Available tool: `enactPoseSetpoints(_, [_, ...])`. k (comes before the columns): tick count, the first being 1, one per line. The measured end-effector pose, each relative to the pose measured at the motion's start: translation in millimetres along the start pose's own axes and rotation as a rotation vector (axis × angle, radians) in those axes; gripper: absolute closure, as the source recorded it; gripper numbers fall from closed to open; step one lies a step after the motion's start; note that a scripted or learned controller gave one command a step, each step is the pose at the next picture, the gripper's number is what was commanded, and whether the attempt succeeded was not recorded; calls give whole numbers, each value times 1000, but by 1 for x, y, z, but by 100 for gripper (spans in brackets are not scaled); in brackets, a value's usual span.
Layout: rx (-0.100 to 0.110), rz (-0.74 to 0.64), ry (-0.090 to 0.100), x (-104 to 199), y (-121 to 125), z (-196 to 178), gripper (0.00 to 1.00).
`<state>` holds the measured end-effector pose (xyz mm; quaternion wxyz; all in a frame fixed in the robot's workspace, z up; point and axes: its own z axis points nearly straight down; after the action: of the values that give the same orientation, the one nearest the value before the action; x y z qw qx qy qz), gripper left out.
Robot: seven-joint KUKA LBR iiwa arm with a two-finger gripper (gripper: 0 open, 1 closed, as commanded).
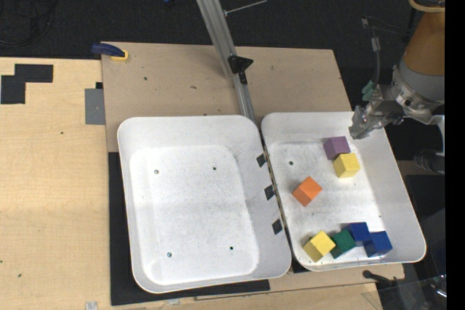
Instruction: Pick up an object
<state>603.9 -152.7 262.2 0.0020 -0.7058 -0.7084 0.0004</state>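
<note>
Hovering over the right bin (pixel 407 229), the gripper (pixel 361 127) hangs just above-right of a purple cube (pixel 336 147). Jaw state: cannot tell. A smooth yellow cube (pixel 346 165) sits beyond it.

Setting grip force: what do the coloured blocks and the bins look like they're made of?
The orange block, purple block and yellow block look like matte painted wood or foam: flat colour, crisp edges, no glare. The right bin and left bin look like thin moulded white plastic, with rounded rims and a slight sheen.
</note>
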Motion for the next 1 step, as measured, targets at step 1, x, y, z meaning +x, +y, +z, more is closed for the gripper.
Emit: enactPoseSetpoints(1, [0,0,0,46,4,0,100])
